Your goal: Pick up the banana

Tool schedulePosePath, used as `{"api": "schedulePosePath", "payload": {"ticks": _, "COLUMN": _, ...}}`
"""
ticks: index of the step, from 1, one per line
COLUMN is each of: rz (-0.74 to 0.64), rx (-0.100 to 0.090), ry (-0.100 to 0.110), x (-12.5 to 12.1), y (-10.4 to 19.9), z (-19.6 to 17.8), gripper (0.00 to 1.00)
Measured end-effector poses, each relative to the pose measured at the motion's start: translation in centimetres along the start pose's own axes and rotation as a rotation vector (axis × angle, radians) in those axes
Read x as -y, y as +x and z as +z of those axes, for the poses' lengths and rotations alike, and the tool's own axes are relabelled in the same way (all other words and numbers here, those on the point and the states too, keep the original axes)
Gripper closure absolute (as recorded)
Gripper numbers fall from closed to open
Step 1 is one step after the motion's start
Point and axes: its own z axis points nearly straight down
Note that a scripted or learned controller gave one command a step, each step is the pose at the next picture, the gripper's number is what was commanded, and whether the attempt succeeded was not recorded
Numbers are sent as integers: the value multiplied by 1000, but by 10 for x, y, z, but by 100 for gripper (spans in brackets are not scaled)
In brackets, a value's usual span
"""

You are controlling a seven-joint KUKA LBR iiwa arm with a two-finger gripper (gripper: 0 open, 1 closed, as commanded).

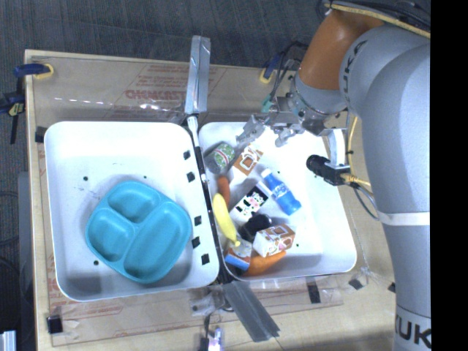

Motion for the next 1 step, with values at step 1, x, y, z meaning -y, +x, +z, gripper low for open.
{"api": "schedulePosePath", "payload": {"ticks": 1, "rz": -7, "rx": 0, "ry": 2, "x": -1, "y": 2, "z": -10, "gripper": 100}}
